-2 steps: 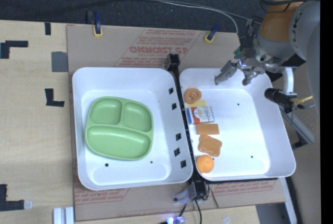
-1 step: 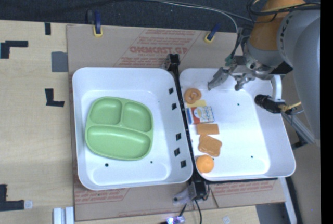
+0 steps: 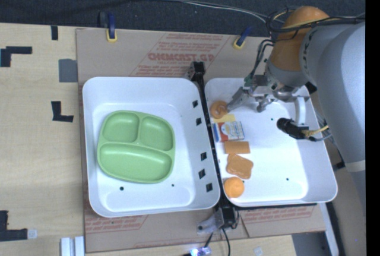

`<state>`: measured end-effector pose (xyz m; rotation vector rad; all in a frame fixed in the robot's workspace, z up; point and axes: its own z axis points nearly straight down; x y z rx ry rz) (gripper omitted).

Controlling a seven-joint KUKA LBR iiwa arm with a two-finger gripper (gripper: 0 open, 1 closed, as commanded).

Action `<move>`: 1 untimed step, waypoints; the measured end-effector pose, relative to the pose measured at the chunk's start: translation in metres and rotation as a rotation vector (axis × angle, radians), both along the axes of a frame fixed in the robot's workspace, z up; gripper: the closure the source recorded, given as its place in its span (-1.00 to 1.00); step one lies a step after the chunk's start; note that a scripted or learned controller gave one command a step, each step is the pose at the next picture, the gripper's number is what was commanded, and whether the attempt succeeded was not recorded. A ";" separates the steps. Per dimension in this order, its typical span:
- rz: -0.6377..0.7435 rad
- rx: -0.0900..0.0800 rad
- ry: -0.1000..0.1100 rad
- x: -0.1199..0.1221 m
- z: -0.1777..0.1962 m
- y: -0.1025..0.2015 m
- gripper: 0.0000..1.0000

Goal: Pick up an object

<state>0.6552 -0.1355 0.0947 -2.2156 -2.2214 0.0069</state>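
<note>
The right bin holds several toy food pieces along its left side: a round orange piece, a small printed packet, an orange rectangle, a tan toast-like piece and an orange ball. My gripper hangs low over the bin's upper left part and is open. Its left finger slants down toward the round orange piece, with the tip right beside it. Nothing lies between the fingers.
The left bin carries a green divided plate. A black ridge with clips separates the bins. The grey arm covers the right bin's upper right corner, with a black cable fitting over the bin floor.
</note>
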 end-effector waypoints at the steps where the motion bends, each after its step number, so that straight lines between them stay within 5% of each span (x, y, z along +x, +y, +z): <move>1: 0.001 0.000 -0.004 0.001 0.013 0.000 1.00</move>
